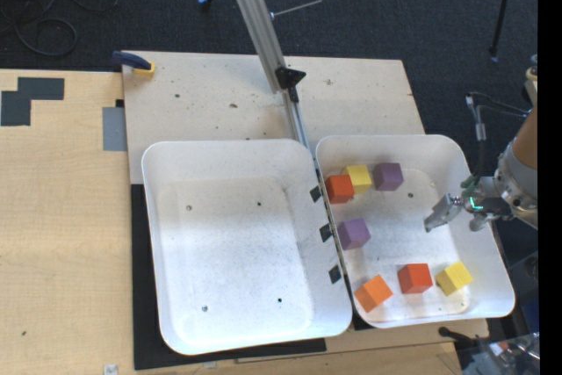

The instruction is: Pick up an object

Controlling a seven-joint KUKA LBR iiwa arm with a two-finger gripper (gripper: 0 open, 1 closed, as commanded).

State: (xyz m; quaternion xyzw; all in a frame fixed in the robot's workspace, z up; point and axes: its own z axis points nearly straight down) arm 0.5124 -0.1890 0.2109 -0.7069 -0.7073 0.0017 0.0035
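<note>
The right bin (474, 155) holds several cubes. A red cube (340, 187), a yellow cube (358, 178) and a purple cube (388, 176) sit together at its far left. Another purple cube (354, 233) lies by the left wall. Along the near side are an orange cube (374, 292), a red cube (414, 277) and a yellow cube (454, 277). My gripper (458, 219) hovers over the bin's right side, above bare floor. It is open, with nothing between its fingers. It stands apart from every cube; the near yellow cube is the closest.
The left bin (167, 189) sits beside the right one, with black clips on the shared wall. A slanted aluminium post (259, 18) rises behind the bins. A blue-and-yellow clamp (133, 61) lies at the bench's far left corner.
</note>
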